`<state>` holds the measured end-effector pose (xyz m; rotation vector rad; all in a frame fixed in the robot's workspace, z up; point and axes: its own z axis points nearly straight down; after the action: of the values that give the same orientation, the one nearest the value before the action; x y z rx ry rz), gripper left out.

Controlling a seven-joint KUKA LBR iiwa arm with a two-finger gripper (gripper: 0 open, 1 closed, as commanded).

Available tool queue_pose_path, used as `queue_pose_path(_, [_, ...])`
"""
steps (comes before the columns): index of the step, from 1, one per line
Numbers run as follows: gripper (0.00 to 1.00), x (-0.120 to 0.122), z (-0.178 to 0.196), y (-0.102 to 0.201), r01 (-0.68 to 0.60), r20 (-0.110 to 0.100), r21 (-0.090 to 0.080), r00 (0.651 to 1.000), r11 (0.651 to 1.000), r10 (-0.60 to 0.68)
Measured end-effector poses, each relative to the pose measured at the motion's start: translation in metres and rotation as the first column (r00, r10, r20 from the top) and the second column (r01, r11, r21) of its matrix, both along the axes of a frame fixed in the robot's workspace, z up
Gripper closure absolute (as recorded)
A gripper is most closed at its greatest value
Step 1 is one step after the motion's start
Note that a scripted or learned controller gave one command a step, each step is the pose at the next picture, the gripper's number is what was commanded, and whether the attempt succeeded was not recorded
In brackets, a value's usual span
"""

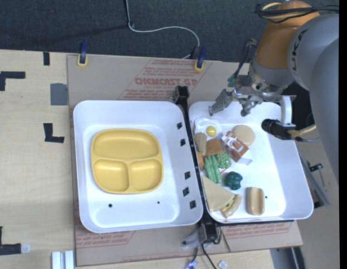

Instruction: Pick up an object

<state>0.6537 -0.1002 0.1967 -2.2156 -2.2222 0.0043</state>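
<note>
A pale wooden table (28, 167) carries a brown cardboard sheet (156, 80) under 2 white bins. The claw (235, 106) hangs fingers apart, gripping nothing, over the right bin's (285, 189) far edge, above its toy food pile (224, 161). The left bin (84, 206) holds a yellow tray (127, 160).

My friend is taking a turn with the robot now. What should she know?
Gripper: fingers open, holding nothing, above the far rim of the right bin.
Right bin: toy food piled on its left side, with a fried egg, green beans, broccoli and a hot dog bun.
Left bin: a yellow tray.
Done: nothing picked yet.
Left: go down, grab one item, lift.
</note>
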Motion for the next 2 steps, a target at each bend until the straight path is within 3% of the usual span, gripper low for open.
queue_pose_path(1, [0.00,-0.025,-0.103,-0.034,0.000,0.006,0.000,1.000,1.000,0.000])
queue_pose_path(2, [0.00,0.009,-0.114,-0.015,-0.003,-0.033,-0.002,0.999,1.000,0.003])
